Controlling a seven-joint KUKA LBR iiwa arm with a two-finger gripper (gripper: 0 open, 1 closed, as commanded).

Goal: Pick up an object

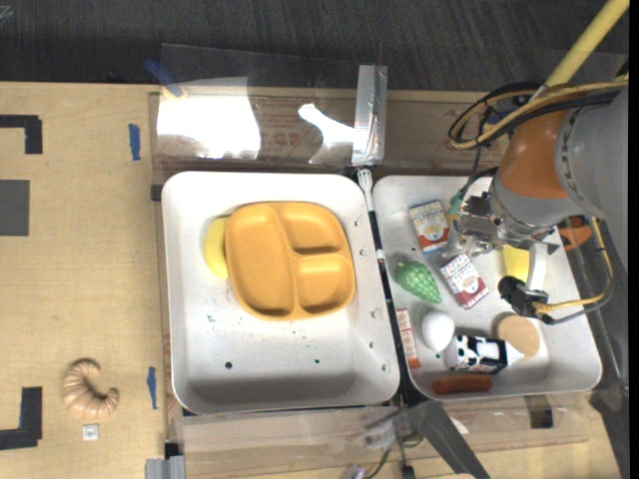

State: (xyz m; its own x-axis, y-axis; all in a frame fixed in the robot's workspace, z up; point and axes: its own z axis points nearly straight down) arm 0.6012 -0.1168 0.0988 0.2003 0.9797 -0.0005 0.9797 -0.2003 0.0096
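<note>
The light plywood bench [70, 297] is the largest surface, with black tape corner marks and short blue tape strips on it. On it sit two shallow white plastic bins side by side. The left bin [190, 357] has smooth rounded corners and a few dark specks on its floor; it holds an orange moulded plastic tray with three compartments [290, 257], which lies over a flat yellow disc [214, 245] showing at its left edge. The right bin [579, 352] holds the smaller items. The grey arm with its orange band [534, 163] reaches in over the top right of this bin, cables looping round it. The gripper [477, 230] hangs low by the packets; whether its pincer is wide, narrow or holding something cannot be told.

In the right bin, a small white carton with a red and blue label [429, 223] lies just left of the gripper, its print too small to read. Below it lie a red and white packet [464, 277], writing also illegible, and a green knobbly oval piece [417, 279]. Nearer the front are a white egg shape [436, 329], a black and white cow-patterned toy [477, 351] and a round tan wooden disc [519, 335].

On the bench at lower left lies a curled beige croissant-shaped toy [90, 387].
</note>
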